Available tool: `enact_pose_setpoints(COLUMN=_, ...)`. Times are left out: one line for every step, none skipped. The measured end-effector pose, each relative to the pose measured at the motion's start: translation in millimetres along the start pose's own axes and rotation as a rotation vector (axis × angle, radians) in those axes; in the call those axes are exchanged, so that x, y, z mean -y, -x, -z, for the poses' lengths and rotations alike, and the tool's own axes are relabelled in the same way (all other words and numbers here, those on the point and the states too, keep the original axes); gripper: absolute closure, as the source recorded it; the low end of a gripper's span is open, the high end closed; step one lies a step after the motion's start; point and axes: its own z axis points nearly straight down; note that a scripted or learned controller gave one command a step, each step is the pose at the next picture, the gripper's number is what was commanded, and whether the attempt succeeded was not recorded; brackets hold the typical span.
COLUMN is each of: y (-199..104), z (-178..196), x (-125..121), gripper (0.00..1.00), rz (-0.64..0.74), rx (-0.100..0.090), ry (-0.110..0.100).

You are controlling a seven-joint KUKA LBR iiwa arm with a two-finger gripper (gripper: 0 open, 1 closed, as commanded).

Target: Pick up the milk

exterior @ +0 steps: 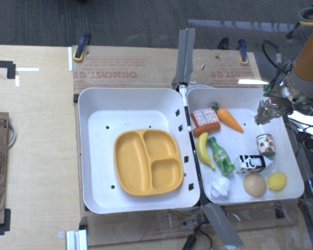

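Gripper (264,112) hovering near the right bin's (297,191) right edge, finger state indiscernible, milk (250,163) lying toward the front edge (can (264,144) and egg (254,185) crowding it), risking a mis-grab or nudge.

We see the arm (308,69) as a broad orange band above a pale grey wrist, the orange part rounded like a thick sleeve. Below the grey wrist, over the far right corner of the right bin (297,155), the gripper (264,113) is a small cluster of dark grey and silvery metal parts, too blurred for us to pick out screws or markings. Thin dark cables loop beside the wrist, just beyond the bin's far right corner.
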Motion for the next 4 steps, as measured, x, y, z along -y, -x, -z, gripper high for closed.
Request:
enact_pose_setpoints(y=-29, z=-3, x=85, gripper=1.00, rz=-0.008, rx=-0.001, ry=0.000)
enact_pose_setpoints(y=-47, z=-88, x=95, gripper=1.00, rz=0.171, rx=-0.001, ry=-0.001)
enact_pose_setpoints(y=-3, z=-85, x=41, gripper=1.00, rz=-0.455, rx=0.000, ry=-0.001)
enact_pose_setpoints(y=-29, z=-112, x=75, gripper=1.00, rz=-0.885, rx=-0.011, ry=0.075)
